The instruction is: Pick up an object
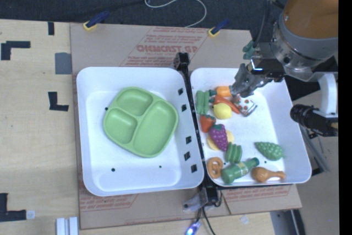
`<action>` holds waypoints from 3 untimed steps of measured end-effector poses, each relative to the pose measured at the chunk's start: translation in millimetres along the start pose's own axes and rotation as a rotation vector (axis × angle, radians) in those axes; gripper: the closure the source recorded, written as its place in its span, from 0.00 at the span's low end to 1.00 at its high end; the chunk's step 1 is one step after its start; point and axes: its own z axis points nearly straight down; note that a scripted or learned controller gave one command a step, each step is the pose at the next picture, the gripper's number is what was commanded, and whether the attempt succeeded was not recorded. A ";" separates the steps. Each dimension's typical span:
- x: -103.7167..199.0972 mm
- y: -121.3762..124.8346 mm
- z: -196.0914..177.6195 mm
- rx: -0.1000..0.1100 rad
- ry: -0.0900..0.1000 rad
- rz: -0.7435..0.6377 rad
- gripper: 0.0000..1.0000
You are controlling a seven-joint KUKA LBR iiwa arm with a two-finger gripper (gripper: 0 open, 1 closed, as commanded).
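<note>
Item: right bin (pixel 286 118), shallow, white, holding a heap of toy food along its left wall and front edge. Contents, back to front: green pod (pixel 202 100), orange piece (pixel 223 91), yellow lemon (pixel 223 111), red strawberry (pixel 206 123), purple grapes (pixel 218 136), green pickle (pixel 234 152), pretzel (pixel 214 166), green bottle (pixel 238 169), drumstick (pixel 267 175), leafy green piece (pixel 268 149). Item: gripper (pixel 242 92), lowered over the back of the heap, just beside the orange piece and the lemon; whether its fingers are spread or pressed together cannot be told, and nothing is seen held. Item: left bin (pixel 88 118), carrying a green divided plate (pixel 141 121). Handling note: the back pieces touch one another, so a clean grasp likely wants the fingers to straddle one piece, with a straight descent and lift. Clearance: the right bin's centre and right side lie open; its divider wall stands close to the heap, leaving little room on that side.
</note>
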 end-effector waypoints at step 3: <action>11.8 -0.1 -20.1 0.002 -0.001 0.000 1.00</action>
